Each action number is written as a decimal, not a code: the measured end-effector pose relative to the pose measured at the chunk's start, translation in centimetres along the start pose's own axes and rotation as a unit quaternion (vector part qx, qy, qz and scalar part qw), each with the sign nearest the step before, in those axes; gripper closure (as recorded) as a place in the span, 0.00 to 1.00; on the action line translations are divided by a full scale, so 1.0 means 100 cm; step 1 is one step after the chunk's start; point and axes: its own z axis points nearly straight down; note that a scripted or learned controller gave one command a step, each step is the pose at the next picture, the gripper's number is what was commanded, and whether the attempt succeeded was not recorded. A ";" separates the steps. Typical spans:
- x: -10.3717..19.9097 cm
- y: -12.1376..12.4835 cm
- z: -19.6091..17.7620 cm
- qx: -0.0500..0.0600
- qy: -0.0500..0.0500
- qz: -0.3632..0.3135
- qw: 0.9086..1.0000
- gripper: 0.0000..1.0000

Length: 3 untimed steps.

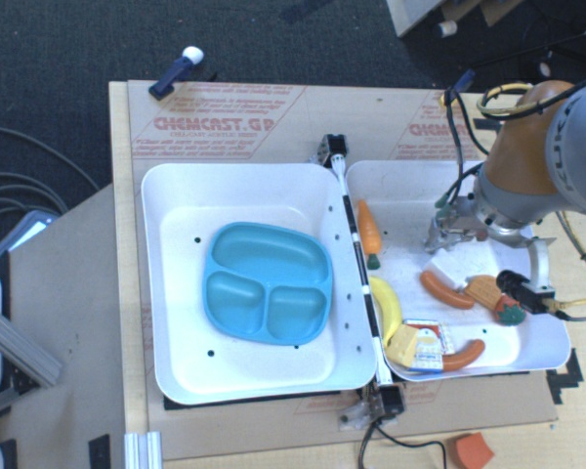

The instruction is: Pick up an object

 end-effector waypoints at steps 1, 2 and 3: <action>0.000 0.000 0.000 0.000 0.000 0.000 1.000 0.00; 0.017 -0.063 0.010 0.001 0.000 0.000 1.000 0.00; 0.016 -0.061 -0.002 -0.004 -0.001 0.000 1.000 1.00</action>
